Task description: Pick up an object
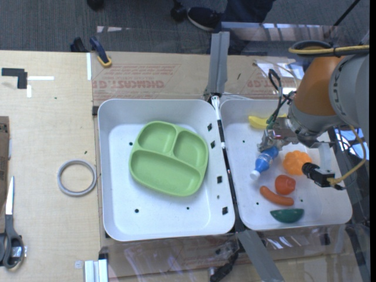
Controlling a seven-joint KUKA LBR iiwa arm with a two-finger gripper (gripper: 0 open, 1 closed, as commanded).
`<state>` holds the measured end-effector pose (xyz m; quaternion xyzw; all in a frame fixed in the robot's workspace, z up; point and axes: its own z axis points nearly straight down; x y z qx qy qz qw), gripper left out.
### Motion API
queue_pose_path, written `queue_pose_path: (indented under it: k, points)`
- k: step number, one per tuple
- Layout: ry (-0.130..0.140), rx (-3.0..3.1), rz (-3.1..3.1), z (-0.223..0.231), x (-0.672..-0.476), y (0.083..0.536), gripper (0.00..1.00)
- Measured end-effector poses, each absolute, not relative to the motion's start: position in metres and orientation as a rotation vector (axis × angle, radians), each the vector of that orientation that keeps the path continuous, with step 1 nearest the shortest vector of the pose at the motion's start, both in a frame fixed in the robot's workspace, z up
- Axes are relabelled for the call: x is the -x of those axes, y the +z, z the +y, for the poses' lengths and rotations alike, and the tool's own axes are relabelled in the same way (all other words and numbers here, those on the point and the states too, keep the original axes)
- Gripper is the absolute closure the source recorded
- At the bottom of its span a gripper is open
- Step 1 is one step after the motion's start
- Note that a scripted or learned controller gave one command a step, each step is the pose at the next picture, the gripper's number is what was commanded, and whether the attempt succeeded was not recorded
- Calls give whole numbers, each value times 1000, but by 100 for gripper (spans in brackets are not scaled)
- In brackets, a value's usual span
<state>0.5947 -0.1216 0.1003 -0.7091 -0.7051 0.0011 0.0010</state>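
I have the arm reaching in from the right over the right bin (329, 213), its orange band above the wrist, and the gripper (271, 141) sits low at the upper end of a small blue-and-white bottle (264, 161). The bottle lies tilted, white cap toward the lower left, its upper end right under the gripper. From this slant I cannot tell how the jaws stand, nor whether they touch the bottle. A yellow banana-shaped toy (257, 121) lies just behind the gripper, near the bin's far wall. To the right of the bottle I see an orange fruit (296, 159), with a red tomato-like piece (285, 184) just below it, a reddish-orange sausage-shaped piece (277, 197) below that, and a dark green piece (287, 215) near the front wall. The left bin (114, 175) holds a green divided plate (170, 158). On the bench to the left lie a grey ring (77, 177) and a pair of scissors (10, 239).
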Motion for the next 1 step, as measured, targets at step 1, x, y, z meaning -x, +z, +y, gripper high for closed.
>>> queue_pose_path:
  k: [1]
  points:
    - [3, 2220, -2222, -26, -605, 191, 100]
